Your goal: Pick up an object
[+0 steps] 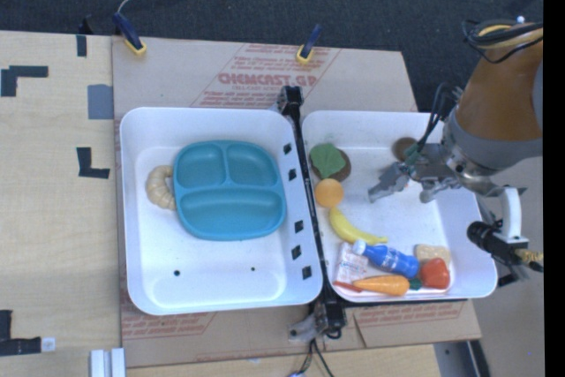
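Note:
My gripper (407,189) hangs over the middle of the right bin (481,278), open, with nothing between its fingers. To its left lie a green leafy piece on a brown base (329,162) and an orange ball (328,192). Below it lie a yellow banana (354,230), a blue bottle (390,260), a carrot (381,284) and a red vegetable (434,275). A small brown round object (404,147) sits just behind the gripper, partly hidden by the wrist.
The left bin (141,278) holds a blue divided plate (229,190) with a beige ring-shaped item (160,186) tucked at its left side. A black divider with clips (300,199) joins the two bins. The arm's grey body (499,128) covers the right bin's far right corner.

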Controlling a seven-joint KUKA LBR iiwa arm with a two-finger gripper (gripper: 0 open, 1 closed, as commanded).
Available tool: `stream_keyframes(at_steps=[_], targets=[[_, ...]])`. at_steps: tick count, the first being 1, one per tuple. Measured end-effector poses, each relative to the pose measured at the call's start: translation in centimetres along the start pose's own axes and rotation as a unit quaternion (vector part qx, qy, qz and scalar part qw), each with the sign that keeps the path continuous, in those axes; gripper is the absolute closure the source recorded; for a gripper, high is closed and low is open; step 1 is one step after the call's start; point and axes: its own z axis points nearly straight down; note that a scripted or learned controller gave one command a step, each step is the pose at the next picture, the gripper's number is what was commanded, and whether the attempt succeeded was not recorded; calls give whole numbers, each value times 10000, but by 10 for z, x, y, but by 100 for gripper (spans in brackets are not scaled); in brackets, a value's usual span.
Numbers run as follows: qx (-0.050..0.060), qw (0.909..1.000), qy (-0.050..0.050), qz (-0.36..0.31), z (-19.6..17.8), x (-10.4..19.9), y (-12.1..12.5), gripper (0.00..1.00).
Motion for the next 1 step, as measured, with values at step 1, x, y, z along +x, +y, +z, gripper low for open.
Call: stream_keyframes(at_steps=[1], targets=[[8, 10000, 1, 5, 73, 6, -5, 0]])
